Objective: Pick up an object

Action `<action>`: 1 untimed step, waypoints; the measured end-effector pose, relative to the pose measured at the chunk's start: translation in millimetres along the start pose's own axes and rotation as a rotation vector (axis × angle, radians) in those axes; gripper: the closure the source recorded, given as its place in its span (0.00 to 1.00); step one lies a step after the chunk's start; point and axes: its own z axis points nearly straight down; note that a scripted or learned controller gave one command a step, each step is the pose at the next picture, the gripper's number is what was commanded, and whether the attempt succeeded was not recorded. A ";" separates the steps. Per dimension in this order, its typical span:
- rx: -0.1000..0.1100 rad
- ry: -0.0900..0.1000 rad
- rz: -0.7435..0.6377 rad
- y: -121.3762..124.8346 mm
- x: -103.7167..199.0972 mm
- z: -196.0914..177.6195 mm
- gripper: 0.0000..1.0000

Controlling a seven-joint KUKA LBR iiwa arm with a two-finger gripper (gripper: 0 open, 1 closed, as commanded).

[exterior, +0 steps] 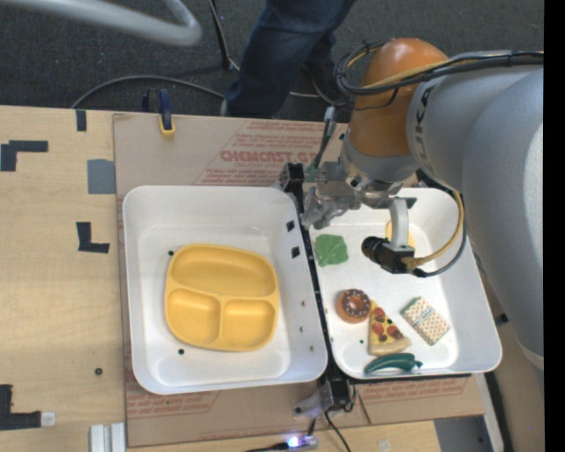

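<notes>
Green, flat and soft-looking, the toy leaf lies in the right bin, just below the gripper. Whether anything is clasped cannot be told. A descent beside the dividing wall could be spoiled by contact with it.

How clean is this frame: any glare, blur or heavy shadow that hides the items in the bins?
Camera view: lighting is even and soft; the yellow tray shows mild sheen, with no harsh glare. The arm's near bulk at right is large and soft-edged, and a blurred pale tube crosses top left. The donut and pizza slice read sharply; the gripper area is dark and cluttered.
</notes>
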 end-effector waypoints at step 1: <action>0.004 -0.002 0.006 -10.4 50.0 7.1 1.00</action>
